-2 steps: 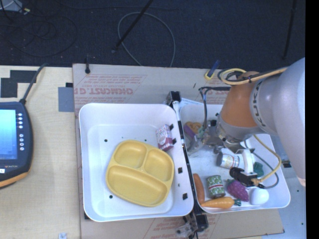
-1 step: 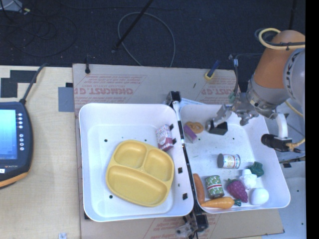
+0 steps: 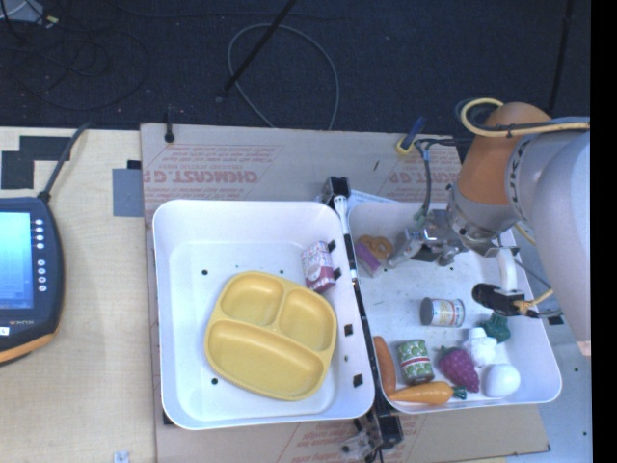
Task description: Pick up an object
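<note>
My gripper (image 3: 425,246) hangs over the far part of the right bin (image 3: 540,394), just right of a purple and tan doughnut-like toy (image 3: 373,251). Nearer the front of that bin lie a small tin on its side (image 3: 442,312), a green can (image 3: 415,361), a carrot (image 3: 421,393), an orange sausage-shaped piece (image 3: 385,362), purple grapes (image 3: 460,367) and a white egg (image 3: 499,381). Nothing is seen held by the gripper.
The left bin (image 3: 183,258) holds a yellow divided plate (image 3: 273,334) and a small red and white packet (image 3: 318,264) by its right wall. A white and green toy (image 3: 485,339) sits near the right bin's right side. A tablet (image 3: 24,268) lies far left.
</note>
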Robot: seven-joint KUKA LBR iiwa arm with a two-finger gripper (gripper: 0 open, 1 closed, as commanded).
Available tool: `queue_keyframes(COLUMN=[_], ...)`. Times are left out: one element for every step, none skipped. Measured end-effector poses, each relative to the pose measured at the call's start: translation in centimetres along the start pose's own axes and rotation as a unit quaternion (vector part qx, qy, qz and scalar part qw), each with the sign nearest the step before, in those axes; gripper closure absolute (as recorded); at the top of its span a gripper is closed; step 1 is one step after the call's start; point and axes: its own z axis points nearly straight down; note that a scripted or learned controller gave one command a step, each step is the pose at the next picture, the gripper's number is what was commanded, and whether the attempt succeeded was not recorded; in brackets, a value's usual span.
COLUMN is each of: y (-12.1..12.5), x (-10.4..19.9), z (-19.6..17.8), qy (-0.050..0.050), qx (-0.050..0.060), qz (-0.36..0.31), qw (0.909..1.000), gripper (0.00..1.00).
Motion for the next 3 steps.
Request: queue_keyframes(y=[-7.6,-11.5,-13.3], x=[-5.8,1.2,0.6], z=[-0.4,-0.4,-0.4], qy=[-0.001,0.0,0.0], qx=[-0.001,-0.003,-0.004], qz=[0.004,0.0,0.002], qw=[1.0,1.0,1.0], gripper=[0.0,0.0,0.0])
